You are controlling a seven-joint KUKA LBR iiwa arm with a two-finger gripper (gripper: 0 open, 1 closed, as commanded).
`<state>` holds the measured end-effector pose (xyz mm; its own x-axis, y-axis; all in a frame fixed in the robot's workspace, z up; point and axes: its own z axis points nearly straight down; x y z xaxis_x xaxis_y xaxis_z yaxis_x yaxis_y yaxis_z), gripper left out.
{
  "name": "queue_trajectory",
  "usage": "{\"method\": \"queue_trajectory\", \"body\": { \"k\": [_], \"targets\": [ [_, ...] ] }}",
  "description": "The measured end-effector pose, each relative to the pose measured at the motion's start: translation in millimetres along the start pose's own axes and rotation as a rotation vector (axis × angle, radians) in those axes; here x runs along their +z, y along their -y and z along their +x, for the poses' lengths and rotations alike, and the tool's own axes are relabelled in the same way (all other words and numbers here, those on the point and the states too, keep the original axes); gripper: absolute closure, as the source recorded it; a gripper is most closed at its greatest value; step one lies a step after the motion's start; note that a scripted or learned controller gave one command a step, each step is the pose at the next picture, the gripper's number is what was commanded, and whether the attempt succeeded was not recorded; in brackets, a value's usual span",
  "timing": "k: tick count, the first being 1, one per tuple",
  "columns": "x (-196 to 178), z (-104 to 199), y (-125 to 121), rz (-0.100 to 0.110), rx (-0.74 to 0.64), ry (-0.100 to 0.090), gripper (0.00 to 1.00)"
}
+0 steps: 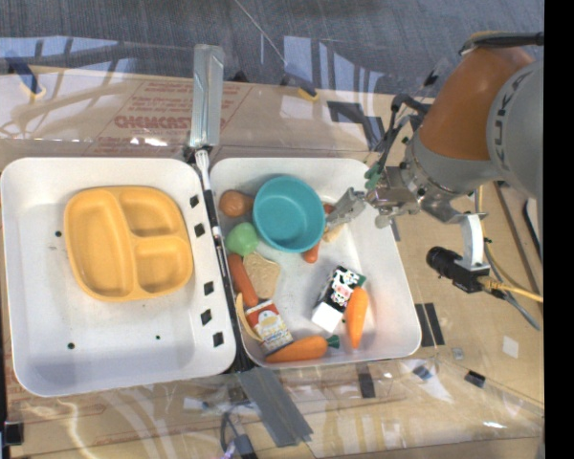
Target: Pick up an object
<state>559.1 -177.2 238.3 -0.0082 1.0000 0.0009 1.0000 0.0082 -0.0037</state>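
Arm: grey arm (502, 94) with orange band enters from the right, wrist over the right bin's upper right rim.
Fingers: gripper (342, 208) reaches into the right bin beside the teal bowl; the grasping end is small and dark here, cannot tell whether it is spread or closed, and nothing is visibly held.
Right bin (387, 256): white, shallow, crowded with toy food.
Teal bowl (288, 211): upper middle of the right bin, just left of the gripper tip.
Brown ball (233, 203): touching the bowl's left side.
Green piece (241, 239): below the brown ball.
Bread slice (262, 273): below the bowl.
Carrots: 1 long (242, 281) along the left wall, 1 (298, 350) lying at the bottom, 1 (357, 316) upright-slanted at right.
Cow-print carton (339, 296): just left of the right carrot.
Small box (269, 324): lower left corner area.
Left bin (38, 342): holds a yellow divided tray (127, 240) with 3 compartments.
Worktop (478, 390): brown, taped, carries both bins.
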Motion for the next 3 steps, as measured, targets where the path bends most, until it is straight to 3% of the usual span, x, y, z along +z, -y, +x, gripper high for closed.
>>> {"method": "queue_trajectory", "body": {
  "k": [1,2,3],
  "targets": [
    [139,-21,-41,0.005,0.303,-0.002,0.00],
    [128,-20,-42,0.004,0.297,-0.003,1.00],
    [18,17,-101,-0.012,0.185,0.000,1.00]
  ]
}}
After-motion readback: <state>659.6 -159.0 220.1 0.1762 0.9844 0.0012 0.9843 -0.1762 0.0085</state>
